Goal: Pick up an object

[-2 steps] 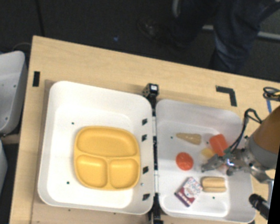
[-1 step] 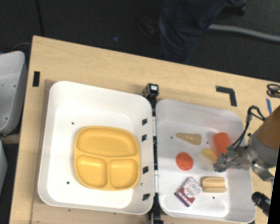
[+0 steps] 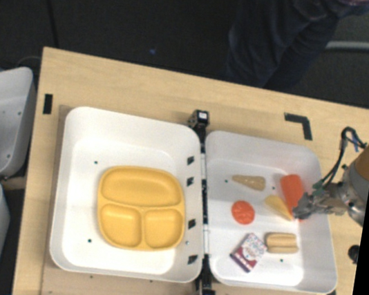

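- Gripper (image 3: 303, 207) sits low in my right bin (image 3: 304, 268), beside orange block (image 3: 292, 188) and yellow wedge (image 3: 278, 207); can't tell its state.
- Left bin (image 3: 66, 228) holds yellow divided tray (image 3: 141, 207).
- Also in right bin: red disc (image 3: 243, 212), bun (image 3: 281, 243).

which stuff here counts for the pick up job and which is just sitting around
For the job:
gripper
orange block
yellow wedge
red disc
bread roll
tan cone
small packet

Just lying about:
yellow divided tray
left bin
right bin
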`<action>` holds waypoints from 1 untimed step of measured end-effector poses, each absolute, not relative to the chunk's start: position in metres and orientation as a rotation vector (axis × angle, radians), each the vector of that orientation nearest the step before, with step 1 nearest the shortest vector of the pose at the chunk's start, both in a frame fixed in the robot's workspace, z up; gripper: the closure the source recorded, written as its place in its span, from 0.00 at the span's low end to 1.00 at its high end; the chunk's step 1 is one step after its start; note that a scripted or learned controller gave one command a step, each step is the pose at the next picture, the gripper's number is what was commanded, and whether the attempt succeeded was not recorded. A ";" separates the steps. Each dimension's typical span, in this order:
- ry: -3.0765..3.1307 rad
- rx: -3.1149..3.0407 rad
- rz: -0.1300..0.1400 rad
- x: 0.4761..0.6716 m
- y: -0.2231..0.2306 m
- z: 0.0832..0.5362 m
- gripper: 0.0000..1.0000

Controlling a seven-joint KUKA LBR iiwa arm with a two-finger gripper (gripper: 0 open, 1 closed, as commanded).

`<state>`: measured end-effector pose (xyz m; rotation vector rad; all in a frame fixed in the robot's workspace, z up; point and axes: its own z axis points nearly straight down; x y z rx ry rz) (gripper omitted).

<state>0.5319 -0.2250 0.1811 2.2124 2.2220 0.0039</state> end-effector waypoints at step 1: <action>2.220 2.212 0.005 0.536 -0.227 0.245 1.00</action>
